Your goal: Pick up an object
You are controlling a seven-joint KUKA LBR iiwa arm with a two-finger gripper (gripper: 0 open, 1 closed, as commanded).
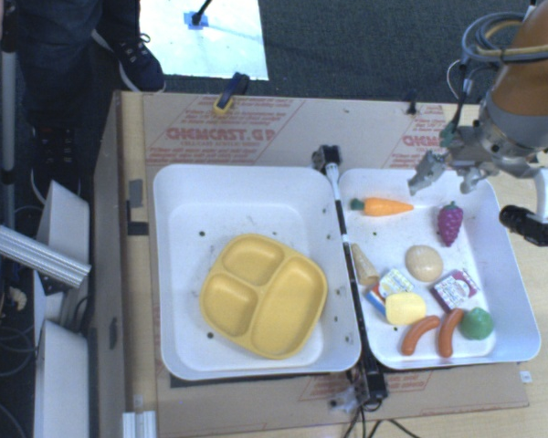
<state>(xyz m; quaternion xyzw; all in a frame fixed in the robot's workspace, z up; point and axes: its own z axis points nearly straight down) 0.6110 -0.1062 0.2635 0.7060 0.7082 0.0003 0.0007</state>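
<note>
My gripper (449, 177) hangs over the far edge of the right bin (516, 286), its two grey fingers spread open with nothing between them. Just below and left of it lies an orange carrot (384, 206). A purple bunch of grapes (449, 222) lies right under it. Further toward the front sit a beige round piece (424, 263), a red-and-white packet (454, 290), a yellow piece (405, 307), two sausages (434, 332) and a green ball (476, 323).
A yellow divided plate (263, 295) lies in the left bin (187, 208). A cone-shaped piece (363, 265) rests by the divider between the bins. A person's legs stand at the far left beyond the bench.
</note>
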